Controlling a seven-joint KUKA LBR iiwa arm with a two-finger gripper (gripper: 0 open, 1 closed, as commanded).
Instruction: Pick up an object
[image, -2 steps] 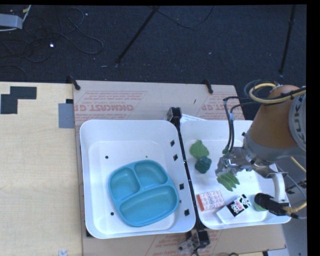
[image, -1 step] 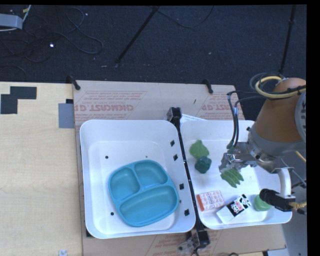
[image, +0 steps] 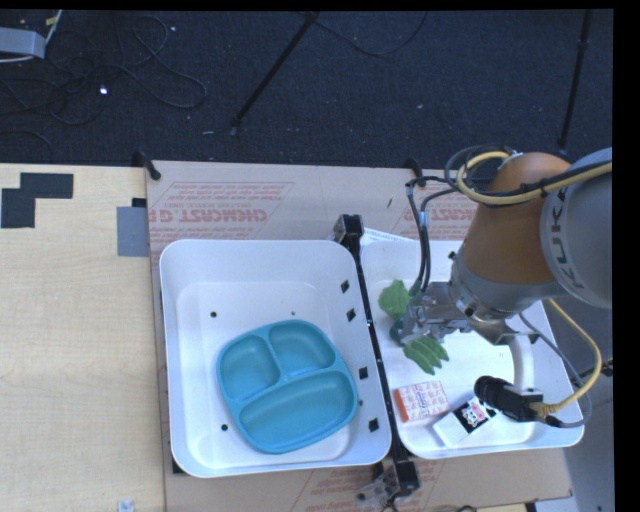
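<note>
Nearby, green toy (image: 422, 349) beside hand (image: 418, 325); blue plate (image: 287, 384) apart.

- Looks like a robotics lab – industrial grey arm (image: 560, 240) with an orange band, over a bench
- Two white bins (image: 190, 300) set on printed cardboard (image: 225, 205)
- Loose cables (image: 120, 60) trailing over dark carpet behind the pale wooden benchtop (image: 70, 350)

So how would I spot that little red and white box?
Look in the right-hand white bin, the one the arm reaches into. Near its front edge, beside the divider, lies the small red and white box. Green leafy toys lie behind it; a black and white item sits to its right.
</note>
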